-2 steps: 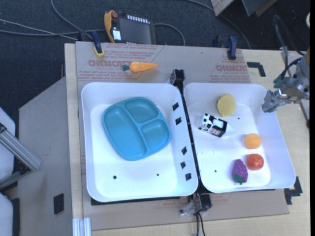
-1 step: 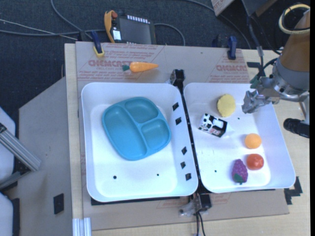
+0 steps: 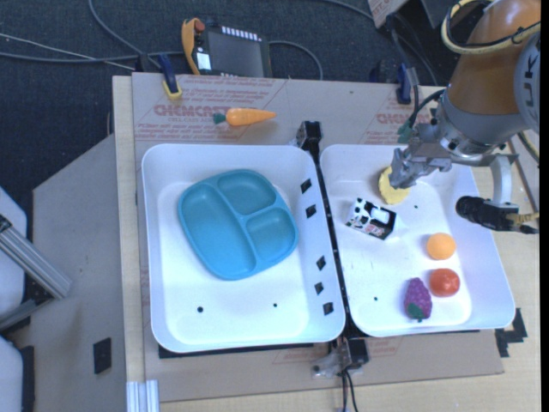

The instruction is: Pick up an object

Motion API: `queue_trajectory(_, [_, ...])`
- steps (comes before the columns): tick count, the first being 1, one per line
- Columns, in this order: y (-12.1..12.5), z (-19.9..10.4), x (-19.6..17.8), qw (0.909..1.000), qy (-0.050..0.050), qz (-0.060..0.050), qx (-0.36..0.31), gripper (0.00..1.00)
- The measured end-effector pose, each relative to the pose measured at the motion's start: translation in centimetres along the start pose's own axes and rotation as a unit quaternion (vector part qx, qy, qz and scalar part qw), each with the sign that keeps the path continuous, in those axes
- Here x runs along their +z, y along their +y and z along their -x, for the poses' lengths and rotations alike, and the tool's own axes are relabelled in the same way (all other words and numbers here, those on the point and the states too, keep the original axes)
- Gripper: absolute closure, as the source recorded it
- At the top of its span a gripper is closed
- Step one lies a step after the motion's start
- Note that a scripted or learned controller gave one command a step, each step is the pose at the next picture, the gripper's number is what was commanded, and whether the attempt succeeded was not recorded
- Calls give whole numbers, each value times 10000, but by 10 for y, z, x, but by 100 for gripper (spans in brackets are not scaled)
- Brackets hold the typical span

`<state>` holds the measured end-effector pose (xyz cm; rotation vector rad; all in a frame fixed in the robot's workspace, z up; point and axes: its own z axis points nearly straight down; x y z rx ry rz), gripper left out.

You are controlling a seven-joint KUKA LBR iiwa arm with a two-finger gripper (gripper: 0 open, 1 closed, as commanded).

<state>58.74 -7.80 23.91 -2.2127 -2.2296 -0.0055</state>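
— Pincer point(image 3: 401, 177) sits over the yellow toy point(image 3: 393, 190) at twelve o'clock in the right bin point(image 3: 489, 312); open or clenched?

— Can't tell from above.

— Risk?

— I'd guess it catches only the toy's edge and slips, or nudges the black-and-white toy point(image 3: 371, 219) at seven o'clock.

arm body point(image 3: 480, 114): smooth grey casing, rounded and chunky, metallic look
band point(image 3: 502, 45): big glossy orange section above the wrist, dome-shaped
cable point(image 3: 470, 11): yellowish loop curling over the top of the orange part
wrist: darker grey, with thin dark wires running along it
tool point(image 3: 403, 176): small grey metal piece, blocky, fingers hard to make out
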Motion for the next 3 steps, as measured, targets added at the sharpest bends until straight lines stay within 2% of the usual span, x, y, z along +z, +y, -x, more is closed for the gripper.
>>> queue_trajectory(2, [23, -108, -13, 10000, -3, -1, 4, 100])
queue_trajectory(3, [34, -166, 5, 10000, -3, -11, 5, 100])
